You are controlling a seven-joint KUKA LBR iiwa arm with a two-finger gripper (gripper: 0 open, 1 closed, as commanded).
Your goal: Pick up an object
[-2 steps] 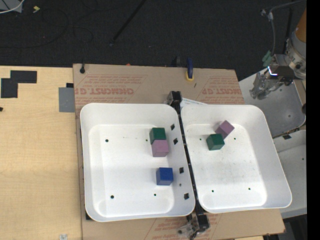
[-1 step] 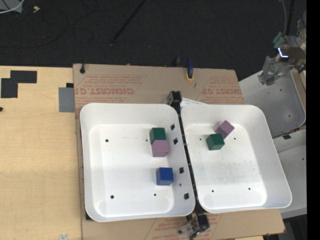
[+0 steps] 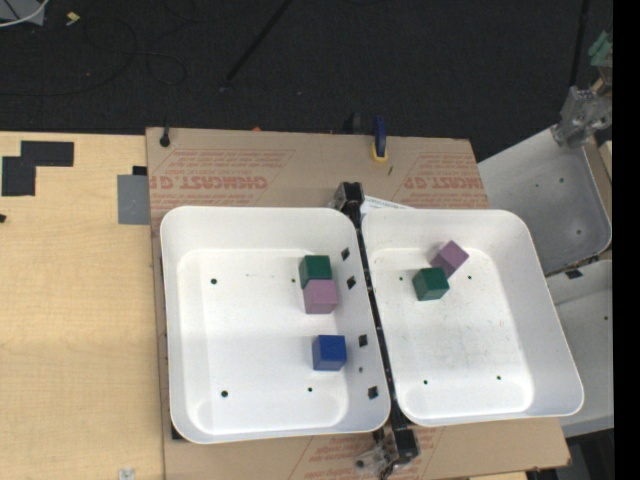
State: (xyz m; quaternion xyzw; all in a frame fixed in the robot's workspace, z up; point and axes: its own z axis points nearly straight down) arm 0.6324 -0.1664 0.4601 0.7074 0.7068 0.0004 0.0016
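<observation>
The left bin (image 3: 190,268) holds three cubes. A dark green cube (image 3: 315,269) sits touching a pale purple cube (image 3: 320,295) just below it, near the bin's right wall. A blue cube (image 3: 329,352) lies apart, lower down. In the right bin (image 3: 530,288) a purple cube (image 3: 451,257) rests tilted beside a green cube (image 3: 431,284), the two touching at a corner.
The two bins meet along a black clipped seam (image 3: 362,308) on a cardboard sheet (image 3: 260,173). A grey metal plate (image 3: 560,188) stands at the right, with a bracket (image 3: 585,113) above it. The wooden bench (image 3: 70,308) spreads to the left.
</observation>
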